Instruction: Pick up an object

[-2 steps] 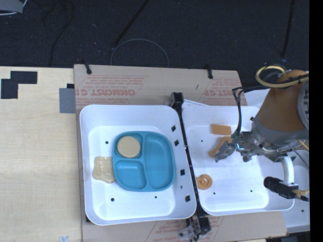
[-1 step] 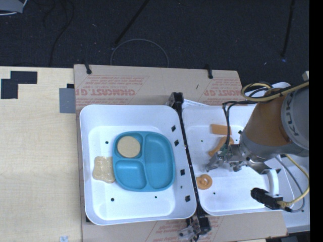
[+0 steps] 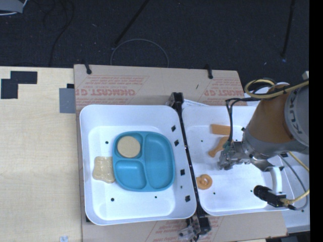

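**Arm low over the right bin, beside a tan piece**

Nearest the camera in the right bin (image 3: 237, 205) lies a small orange ring (image 3: 204, 181), flat on the white floor close to the wall it shares with the left bin (image 3: 96, 205).

At about the same depth in the left bin sits a blue divided plate (image 3: 151, 160) with three compartments. Touching its left edge is a pale yellow spongy piece (image 3: 103, 169). A round tan disc (image 3: 128, 146) rests in the plate's far left compartment.

A little farther back in the right bin, the gripper (image 3: 229, 158) hangs low over the bin floor, at the end of the arm (image 3: 275, 122) that reaches in from the right. Whether the jaws are open or closed cannot be told, and nothing is seen between them.

Just to the gripper's left lies a slanted tan piece (image 3: 217, 148); whether the two touch is unclear. Just beyond it, near the bin's far wall, a flat tan strip (image 3: 220, 130) lies crosswise. Whether these two tan parts are joined cannot be told. The orange ring is near the gripper but apart from it, and the things in the left bin are well apart from it.

Both bins stand on a cardboard sheet (image 3: 151, 84) with red print, laid on the pale wood-grain surface (image 3: 35, 160). Beyond lies a dark floor (image 3: 151, 19) with cables.
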